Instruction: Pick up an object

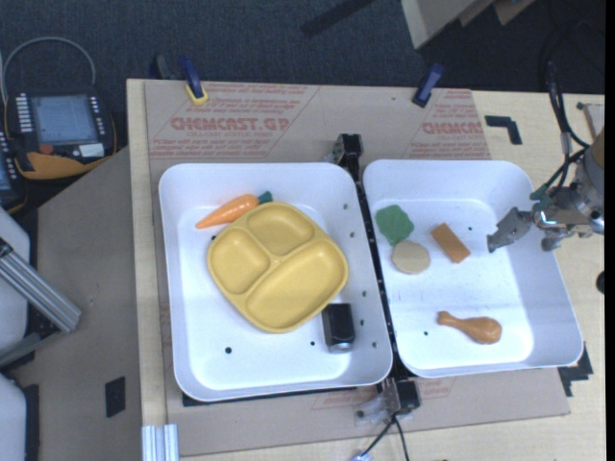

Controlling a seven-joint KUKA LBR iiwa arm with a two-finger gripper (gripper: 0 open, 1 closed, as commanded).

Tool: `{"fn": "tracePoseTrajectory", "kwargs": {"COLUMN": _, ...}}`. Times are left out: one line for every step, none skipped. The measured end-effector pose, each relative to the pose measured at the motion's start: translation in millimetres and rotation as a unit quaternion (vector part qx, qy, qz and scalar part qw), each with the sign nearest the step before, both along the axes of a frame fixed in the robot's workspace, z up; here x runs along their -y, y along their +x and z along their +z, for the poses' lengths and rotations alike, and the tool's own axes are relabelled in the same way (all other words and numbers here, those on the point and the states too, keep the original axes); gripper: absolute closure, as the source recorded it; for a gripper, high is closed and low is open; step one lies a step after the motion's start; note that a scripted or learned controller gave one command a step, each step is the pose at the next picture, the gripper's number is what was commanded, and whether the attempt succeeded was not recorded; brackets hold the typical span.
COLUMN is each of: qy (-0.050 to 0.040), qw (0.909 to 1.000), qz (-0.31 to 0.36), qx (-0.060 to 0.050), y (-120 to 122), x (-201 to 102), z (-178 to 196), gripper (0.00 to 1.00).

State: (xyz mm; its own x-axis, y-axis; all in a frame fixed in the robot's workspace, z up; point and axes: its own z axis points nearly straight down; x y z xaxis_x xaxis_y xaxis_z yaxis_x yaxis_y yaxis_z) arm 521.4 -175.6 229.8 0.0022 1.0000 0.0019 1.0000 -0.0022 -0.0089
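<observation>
**Gripper poised over the right bin, nothing held**

Two shallow white bins are seen from above, side by side on a bench. The right bin [548, 286] is taken here as the landmark.

The gripper [506, 231] is seen entering over the right bin's right rim, near its upper right corner. One dark grey finger [509, 229] can be made out, slanting down and to the left above the bin floor. No object is seen between the fingers, and whether they are spread or closed cannot be told from this view.

Four small objects are laid out inside the right bin. A small orange-brown block [450, 243], oblong and tilted, is found in the bin's upper middle, just left of the gripper and apart from it. To the left of the block, a green rounded piece [394, 224] is set near the bin's left wall, and a pale beige disc [411, 257] lies just below it, nearly touching. A toy drumstick [472, 327], tan-orange with a narrow handle end pointing left and a bulbous end at the right, is placed in the bin's lower half.

In the left bin [183, 257], beside the right bin, a yellow divided plate [277, 267] is placed, with an orange carrot [227, 211] at its upper left and a small black box [337, 326] at its lower right.
</observation>
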Motion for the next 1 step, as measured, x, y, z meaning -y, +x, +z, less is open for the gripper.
{"fn": "tracePoseTrajectory", "kwargs": {"qy": -0.001, "qw": 1.0, "qz": 0.001, "qx": 0.004, "y": 2.0, "x": -0.1, "z": 4.1, "gripper": 0.0}}
